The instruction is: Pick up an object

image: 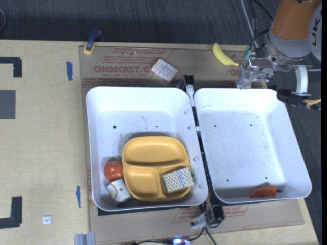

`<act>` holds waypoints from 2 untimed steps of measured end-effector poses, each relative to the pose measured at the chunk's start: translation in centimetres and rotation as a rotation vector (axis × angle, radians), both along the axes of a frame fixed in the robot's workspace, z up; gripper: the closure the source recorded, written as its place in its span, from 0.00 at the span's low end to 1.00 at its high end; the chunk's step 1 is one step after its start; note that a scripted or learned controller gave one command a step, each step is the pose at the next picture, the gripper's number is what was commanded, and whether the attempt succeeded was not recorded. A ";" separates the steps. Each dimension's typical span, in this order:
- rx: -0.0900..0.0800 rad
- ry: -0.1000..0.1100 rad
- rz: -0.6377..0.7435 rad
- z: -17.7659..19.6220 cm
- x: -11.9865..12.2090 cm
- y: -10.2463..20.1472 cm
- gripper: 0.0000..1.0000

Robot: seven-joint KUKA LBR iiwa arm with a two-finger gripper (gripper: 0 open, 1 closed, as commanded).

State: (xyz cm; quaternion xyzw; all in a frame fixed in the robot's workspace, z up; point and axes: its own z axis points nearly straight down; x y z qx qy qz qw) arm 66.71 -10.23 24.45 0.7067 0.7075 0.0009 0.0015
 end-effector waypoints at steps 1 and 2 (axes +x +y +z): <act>0.001 0.005 0.000 -1.5 -4.3 4.6 1.00; 0.002 0.005 -0.002 0.0 -13.0 4.6 1.00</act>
